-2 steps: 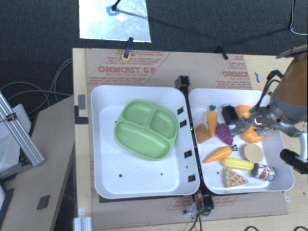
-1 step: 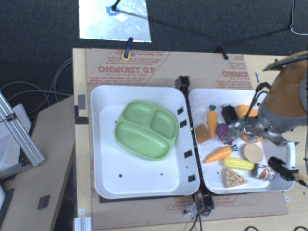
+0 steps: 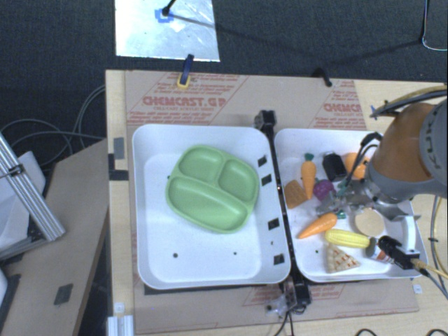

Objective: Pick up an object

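we begin at the near edge of the bench, where a tangle of cables and a clip (image 3: 292, 301) sits just below the seam between the two bins. going from the left, the left bin (image 3: 155, 257) holds a green divided plate (image 3: 212, 187), tilted a little, lying toward its far half; nothing else of the task lies with it.

across the black divider (image 3: 274, 180) we reach the right bin (image 3: 297, 261), where the toy food is gathered. at its left side a brown bread-like piece (image 3: 295, 193) lies just beside a small upright carrot (image 3: 308, 168) and a purple item (image 3: 323, 187). nearer to us a larger carrot (image 3: 318, 225) lies slantwise, then a yellow corn cob (image 3: 348, 239) and a pizza slice (image 3: 341, 260) close to the near wall. a black object (image 3: 333, 165) sits toward the far side, and a pale round disc (image 3: 367, 222) lies partly under the wrist.

the arm's gripper (image 3: 343, 200) hangs low over the middle of this pile, between the purple item and the disc. we cannot tell how it is set, because the wrist body covers it, and we see nothing clearly held.

as we judge it, the task is at the reaching or descending stage: the arm is placed over the objects, but every piece appears to rest on the bin floor. a secure grasp and a lift are both left to do.
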`<state>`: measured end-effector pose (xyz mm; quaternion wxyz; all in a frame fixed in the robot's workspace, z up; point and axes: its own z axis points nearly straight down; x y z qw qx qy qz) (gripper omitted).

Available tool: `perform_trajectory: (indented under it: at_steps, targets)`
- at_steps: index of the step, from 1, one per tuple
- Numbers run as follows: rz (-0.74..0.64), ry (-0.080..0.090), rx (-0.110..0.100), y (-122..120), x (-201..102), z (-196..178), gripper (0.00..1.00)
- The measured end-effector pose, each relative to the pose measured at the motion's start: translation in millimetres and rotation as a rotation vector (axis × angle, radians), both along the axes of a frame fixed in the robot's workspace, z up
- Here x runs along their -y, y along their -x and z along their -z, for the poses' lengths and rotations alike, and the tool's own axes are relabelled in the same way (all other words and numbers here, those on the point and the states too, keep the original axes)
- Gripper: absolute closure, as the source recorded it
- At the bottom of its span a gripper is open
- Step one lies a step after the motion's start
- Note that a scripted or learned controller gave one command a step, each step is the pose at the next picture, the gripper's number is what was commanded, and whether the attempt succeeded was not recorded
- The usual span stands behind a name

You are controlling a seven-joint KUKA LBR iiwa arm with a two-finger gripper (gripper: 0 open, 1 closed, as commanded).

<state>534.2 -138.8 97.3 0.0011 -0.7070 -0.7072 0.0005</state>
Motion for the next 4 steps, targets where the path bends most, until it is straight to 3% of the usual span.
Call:
perform_trajectory:
  at_steps: [1, 2, 4]
  targets:
    - [-0.001, 0.001, 0.003, -1, 0, 13, 0.00]
    - [0.000, 0.001, 0.005, -1, 0, 2, 1.00]
    - [-0.004, 0.003, 0.010, 9, -8, -115, 1.00]
